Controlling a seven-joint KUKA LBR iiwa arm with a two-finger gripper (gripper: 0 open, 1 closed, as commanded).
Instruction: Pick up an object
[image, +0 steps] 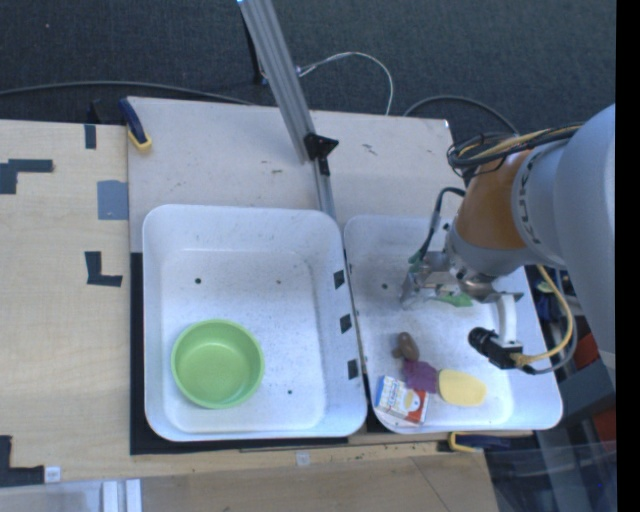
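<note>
My gripper hangs low over the upper middle of the right bin, below the orange band of the wrist. A small green thing shows right beside the gripper, and I cannot tell whether it is held. Nearer the front of this bin lie a small brown object, a purple object, a flat yellow object and a small white and red carton. All of these lie apart from the gripper.
A green bowl stands in the front left corner of the left bin. A grey metal post slants across the bench behind the bins. Cables hang off the arm at the right.
</note>
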